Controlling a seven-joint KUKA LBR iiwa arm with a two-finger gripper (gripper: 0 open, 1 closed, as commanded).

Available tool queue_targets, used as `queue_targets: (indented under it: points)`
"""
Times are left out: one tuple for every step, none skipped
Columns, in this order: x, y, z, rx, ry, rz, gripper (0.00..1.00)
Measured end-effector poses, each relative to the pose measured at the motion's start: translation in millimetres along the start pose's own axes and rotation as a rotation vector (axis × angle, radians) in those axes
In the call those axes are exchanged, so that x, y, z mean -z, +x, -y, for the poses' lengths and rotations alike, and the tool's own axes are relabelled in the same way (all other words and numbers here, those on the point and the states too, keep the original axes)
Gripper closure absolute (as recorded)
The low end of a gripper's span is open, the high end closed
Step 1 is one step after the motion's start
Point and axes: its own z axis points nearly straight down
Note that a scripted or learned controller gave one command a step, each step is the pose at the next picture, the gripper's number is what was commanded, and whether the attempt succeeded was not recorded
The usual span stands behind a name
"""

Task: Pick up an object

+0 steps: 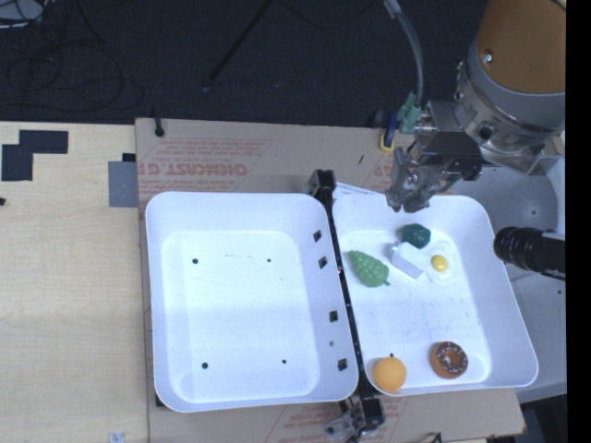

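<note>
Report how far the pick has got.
Done: the gripper is positioned over the right bin, near its far edge, just above the dark green object. In hand: nothing is visible between its fingers. Left: the whole grasp and lift. The light green piece, fried egg, orange ball and donut all lie on the bin floor.

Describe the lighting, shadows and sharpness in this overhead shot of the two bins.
Camera view: even, soft light; the left bin has a brighter patch across its lower floor and a faint shade above it. The right bin shows small soft shadows under the orange ball and the doughnut. The gripper looks slightly soft; the bench behind is dark. Bin rims read crisp, without harsh glare.
</note>
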Motion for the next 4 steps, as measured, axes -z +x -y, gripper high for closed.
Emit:
queue_targets:
  points:
    - [0.4, -3.6, -0.2, -0.007, -0.001, 0.001, 0.00]
    - [15.3, -34.1, -0.1, -0.011, -0.004, 0.001, 0.00]
    - [24.3, -31.7, -0.5, -0.004, 0.000, 0.001, 1.00]
    - [-6.9, 7.9, -0.3, -0.003, 0.001, 0.001, 1.00]
